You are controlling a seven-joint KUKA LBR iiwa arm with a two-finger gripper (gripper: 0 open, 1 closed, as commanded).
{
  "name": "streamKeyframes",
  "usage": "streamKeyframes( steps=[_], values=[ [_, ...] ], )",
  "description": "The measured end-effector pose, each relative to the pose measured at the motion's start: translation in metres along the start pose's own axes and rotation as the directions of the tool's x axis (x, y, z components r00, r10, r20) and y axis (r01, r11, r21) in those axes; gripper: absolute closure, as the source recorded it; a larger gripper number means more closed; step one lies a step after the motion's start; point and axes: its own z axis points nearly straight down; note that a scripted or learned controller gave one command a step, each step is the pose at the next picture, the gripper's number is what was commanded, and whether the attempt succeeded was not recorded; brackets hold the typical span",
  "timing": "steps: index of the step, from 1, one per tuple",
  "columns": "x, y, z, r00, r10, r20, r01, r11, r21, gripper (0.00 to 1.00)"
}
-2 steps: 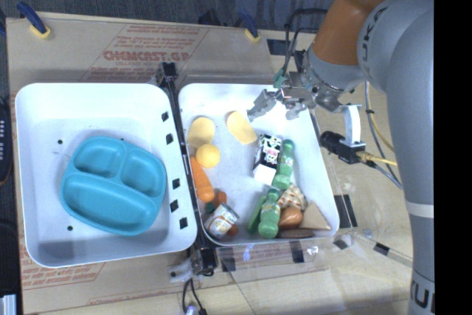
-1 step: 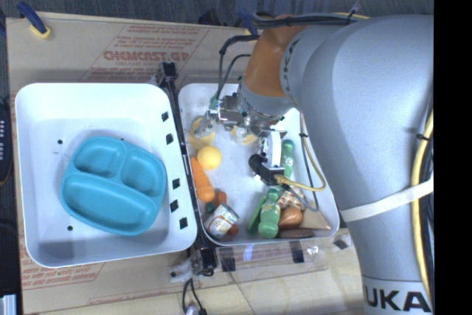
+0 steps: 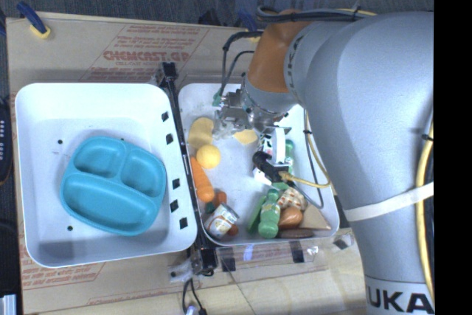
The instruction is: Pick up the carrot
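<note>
The carrot is lying along the right bin's left wall, just below a yellow lemon, ungrasped. The jaws are hovering above, near the bin's top; their opening I cannot tell.

Blue divided tray in left white bin; yellow lemon, green bottle in right bin.

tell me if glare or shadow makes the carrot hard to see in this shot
Camera view: the carrot is evenly lit and reads clearly against the right bin, by its left wall; no glare on it. The arm shades the bin's right part, and the gripper area looks soft and cluttered.
</note>
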Motion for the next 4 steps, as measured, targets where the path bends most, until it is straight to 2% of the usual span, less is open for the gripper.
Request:
streamKeyframes(
  steps=[1,2,3,4],
  values=[
    [0.009,-0.057,-0.090,0.977,0.213,0.000,-0.213,0.977,-0.009,1.00],
    [-0.002,-0.151,-0.085,0.989,0.146,0.001,-0.146,0.989,-0.002,1.00],
    [0.066,-0.155,-0.086,0.953,0.303,-0.003,-0.303,0.953,-0.010,1.00],
    [0.066,-0.155,-0.095,0.955,0.296,-0.001,-0.296,0.955,-0.005,1.00]
  ],
)
